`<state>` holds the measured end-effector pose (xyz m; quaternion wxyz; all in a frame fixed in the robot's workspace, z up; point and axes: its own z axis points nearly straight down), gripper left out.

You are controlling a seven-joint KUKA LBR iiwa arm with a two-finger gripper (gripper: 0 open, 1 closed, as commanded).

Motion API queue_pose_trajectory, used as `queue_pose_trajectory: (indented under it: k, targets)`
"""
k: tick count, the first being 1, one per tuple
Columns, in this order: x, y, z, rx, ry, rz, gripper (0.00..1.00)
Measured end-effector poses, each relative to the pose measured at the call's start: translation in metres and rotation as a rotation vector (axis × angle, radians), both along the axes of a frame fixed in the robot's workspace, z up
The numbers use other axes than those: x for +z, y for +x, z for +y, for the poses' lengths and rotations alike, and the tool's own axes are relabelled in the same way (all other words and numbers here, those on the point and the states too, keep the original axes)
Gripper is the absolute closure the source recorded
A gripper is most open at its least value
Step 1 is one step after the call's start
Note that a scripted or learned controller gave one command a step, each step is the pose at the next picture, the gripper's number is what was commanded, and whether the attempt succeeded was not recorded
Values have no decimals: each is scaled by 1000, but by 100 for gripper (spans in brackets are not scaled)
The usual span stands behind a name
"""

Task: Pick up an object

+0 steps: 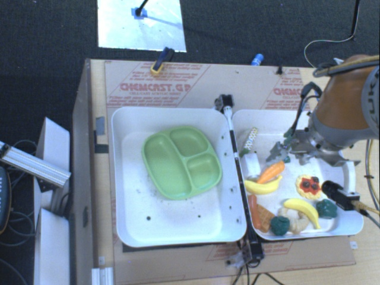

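Tool (284,152) state cannot be told; above crowded right bin (356,223), it may miss the carrot (271,172).

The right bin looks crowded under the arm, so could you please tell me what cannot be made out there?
- End effector: small and dark in the camera view; open or shut cannot be told.
- Right bin: its far right part is covered by the arm.
- Pale items beside the broccoli: overlapped by a banana, too small to identify.
- Small round toy: too blurred to name.
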<state>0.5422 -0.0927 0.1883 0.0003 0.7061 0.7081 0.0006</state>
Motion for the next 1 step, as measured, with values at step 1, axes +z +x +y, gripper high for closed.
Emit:
queue_pose_trajectory:
  k: [1]
  targets:
    - [-104,45,-69,-2,-2,0,0]
